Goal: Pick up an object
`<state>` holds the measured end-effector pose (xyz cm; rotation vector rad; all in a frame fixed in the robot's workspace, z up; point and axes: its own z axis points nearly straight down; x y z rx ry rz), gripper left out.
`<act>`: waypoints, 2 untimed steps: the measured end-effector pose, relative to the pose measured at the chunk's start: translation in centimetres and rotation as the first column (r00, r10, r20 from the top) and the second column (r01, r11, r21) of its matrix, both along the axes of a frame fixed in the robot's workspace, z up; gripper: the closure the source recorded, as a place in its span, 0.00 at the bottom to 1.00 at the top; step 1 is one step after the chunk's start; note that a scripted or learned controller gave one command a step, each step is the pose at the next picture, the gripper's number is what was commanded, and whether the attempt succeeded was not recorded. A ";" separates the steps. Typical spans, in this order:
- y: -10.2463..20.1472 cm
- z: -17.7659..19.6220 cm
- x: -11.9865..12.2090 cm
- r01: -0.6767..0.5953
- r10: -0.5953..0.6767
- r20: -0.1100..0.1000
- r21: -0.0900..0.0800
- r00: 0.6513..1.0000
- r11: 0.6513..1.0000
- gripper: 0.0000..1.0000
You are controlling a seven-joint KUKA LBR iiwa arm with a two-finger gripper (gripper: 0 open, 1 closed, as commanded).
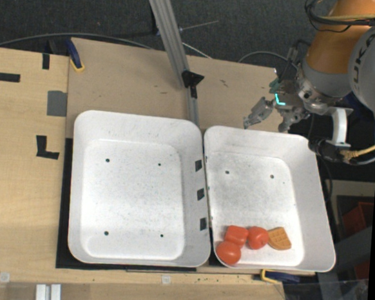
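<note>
Hovering above right bin (314, 188) far edge: claw (271, 117), fingers spread wide, holding nothing. Three red pieces (237, 242) plus orange piece (279, 238) clustered at bin's near wall.

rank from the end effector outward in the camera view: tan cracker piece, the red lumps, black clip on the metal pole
From the end effector:
1. Black clip on the slanted metal pole, beyond the bins.
2. Tan cracker-like piece, right bin's near edge.
3. Three red rounded lumps, beside it; too close to separate.

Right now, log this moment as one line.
gripper: open, holding nothing, above right bin's far rim | three red pieces and tan piece: near corner
</note>
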<state>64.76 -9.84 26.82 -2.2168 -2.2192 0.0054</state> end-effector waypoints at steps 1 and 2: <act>0.0 0.3 0.1 -0.001 0.001 0.005 0.000 1.000 1.000 0.00; -0.3 -4.8 -0.9 0.000 0.000 -0.001 -0.002 1.000 1.000 0.00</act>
